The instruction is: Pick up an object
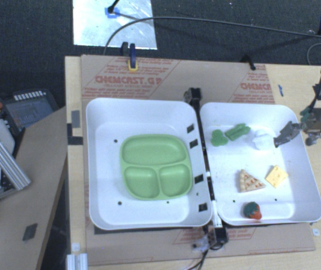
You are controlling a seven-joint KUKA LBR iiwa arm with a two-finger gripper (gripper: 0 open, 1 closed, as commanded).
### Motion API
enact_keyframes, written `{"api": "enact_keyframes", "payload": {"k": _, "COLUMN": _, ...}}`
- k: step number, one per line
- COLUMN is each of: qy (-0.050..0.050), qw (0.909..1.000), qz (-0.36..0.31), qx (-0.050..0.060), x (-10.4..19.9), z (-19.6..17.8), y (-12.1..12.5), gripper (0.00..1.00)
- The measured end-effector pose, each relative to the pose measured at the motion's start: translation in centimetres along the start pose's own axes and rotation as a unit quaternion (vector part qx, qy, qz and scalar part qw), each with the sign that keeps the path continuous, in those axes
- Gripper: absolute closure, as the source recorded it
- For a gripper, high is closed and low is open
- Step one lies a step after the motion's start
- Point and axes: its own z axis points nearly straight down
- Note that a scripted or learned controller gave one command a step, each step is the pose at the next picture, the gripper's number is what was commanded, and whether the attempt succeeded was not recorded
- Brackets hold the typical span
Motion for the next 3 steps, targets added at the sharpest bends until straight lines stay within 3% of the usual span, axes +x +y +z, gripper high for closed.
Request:
{"api": "enact_keyframes", "payload": {"k": 1, "qy": -0.001, "qw": 1.0, "qz": -0.002, "qx": -0.006, "x": 0.1, "z": -0.6, "y": 0.2, "gripper": 0.0}}
{"api": "enact_keyframes", "payload": {"k": 3, "qy": 0.0, "qw": 1.0, "qz": 0.0, "qx": -0.003, "x": 0.2, "z": 9.7, "y": -0.1, "gripper": 0.0}}
